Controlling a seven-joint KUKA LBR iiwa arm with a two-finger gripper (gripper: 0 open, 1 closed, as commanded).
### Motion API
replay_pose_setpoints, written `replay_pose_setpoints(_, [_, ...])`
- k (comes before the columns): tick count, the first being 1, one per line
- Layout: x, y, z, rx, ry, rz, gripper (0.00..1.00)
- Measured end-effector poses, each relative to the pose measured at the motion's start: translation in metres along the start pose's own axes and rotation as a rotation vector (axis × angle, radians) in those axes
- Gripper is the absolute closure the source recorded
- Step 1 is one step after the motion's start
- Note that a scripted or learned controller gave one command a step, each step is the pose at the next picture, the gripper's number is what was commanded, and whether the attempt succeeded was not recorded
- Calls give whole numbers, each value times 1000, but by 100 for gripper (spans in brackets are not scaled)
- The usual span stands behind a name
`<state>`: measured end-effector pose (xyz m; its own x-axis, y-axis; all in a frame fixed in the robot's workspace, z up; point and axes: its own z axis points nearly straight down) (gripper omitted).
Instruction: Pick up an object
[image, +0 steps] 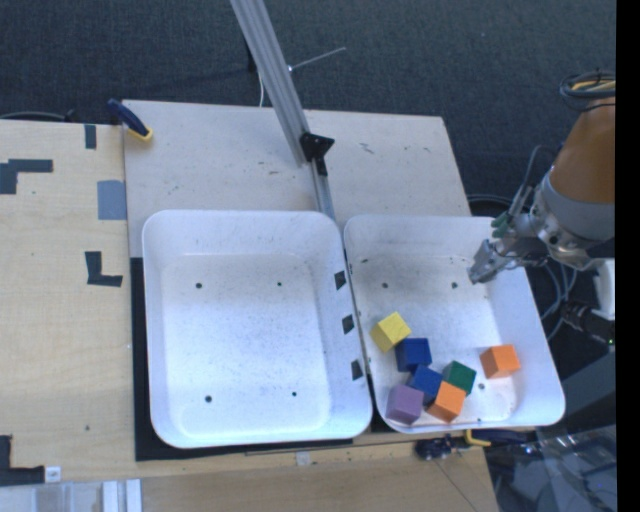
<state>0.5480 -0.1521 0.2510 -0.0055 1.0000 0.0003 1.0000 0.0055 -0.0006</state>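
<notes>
gripper hangs over the upper right part of the right bin, holding nothing; whether it is open: cannot tell. blocks cluster in that bin's lower half: yellow block, two blue blocks, green block, purple block, two orange blocks. left bin beside it.
</notes>
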Motion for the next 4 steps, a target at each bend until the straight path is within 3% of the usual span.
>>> replay_pose_setpoints(2, [104,37,-10,0,2,-2,100])
replay_pose_setpoints(4, [214,51,-5,1,1,-1,100])
